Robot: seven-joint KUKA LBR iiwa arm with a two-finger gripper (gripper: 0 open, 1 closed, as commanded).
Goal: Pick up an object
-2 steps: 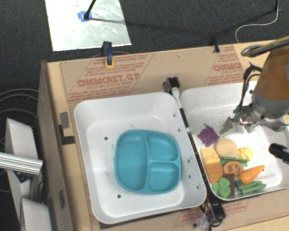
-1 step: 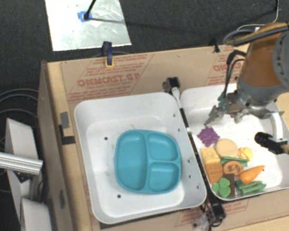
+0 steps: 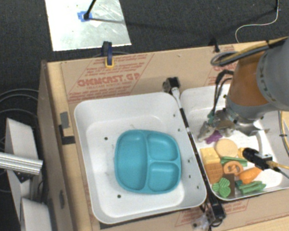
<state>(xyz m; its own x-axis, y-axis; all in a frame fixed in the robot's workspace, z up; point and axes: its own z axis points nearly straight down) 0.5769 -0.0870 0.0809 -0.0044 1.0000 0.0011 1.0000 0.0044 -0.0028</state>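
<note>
Toys (image 3: pixel 232 172) lie heaped in the near half of the right bin (image 3: pixel 288 183), and you can make out a purple piece (image 3: pixel 213 137), a pale round piece (image 3: pixel 226 147), a yellow block (image 3: pixel 210 156), an orange carrot shape (image 3: pixel 249 174) and green pieces (image 3: pixel 224 186) by the near edge. Your gripper (image 3: pixel 213 125) hangs over the purple piece near that bin's left wall; whether it grips anything you cannot tell. In the left bin (image 3: pixel 92 119) a blue divided plate (image 3: pixel 146 161) sits in the middle. Both bins rest on the cardboard-covered surface (image 3: pixel 107 77).
</note>
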